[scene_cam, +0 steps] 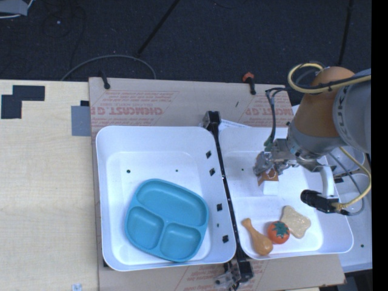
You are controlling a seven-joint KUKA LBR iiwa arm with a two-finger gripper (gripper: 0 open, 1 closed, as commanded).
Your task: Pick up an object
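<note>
Scene: two shallow white bins sit side by side on a pale wooden tabletop (42,180), seen from above at a slant.
Left bin: the left bin (112,156) holds a blue divided plate (166,220) with three sections, lying flat toward the bin's near side.
Right bin: the right bin (339,238) holds three toy foods grouped near its front edge.
Drumstick: a tan toy chicken drumstick (257,237) lies at the front left of the group, its thin end pointing up and left.
Tomato: a red toy tomato (279,233) with a green top sits just beside the drumstick, on its right.
Bread: a beige toy bread slice (296,220) lies touching or nearly touching the tomato, to its upper right.
Arm: the grey arm (339,120) with its orange band comes in from the right, over the far half of the right bin.
Claw: the claw (267,173) points down into the right bin, well apart from the toy foods; a small brownish object (271,175) appears at its tips, but it is too small and blurred to tell whether the claw grips it or what it is.
White patch: a small white square (271,188) lies on the bin floor just below the claw.
</note>
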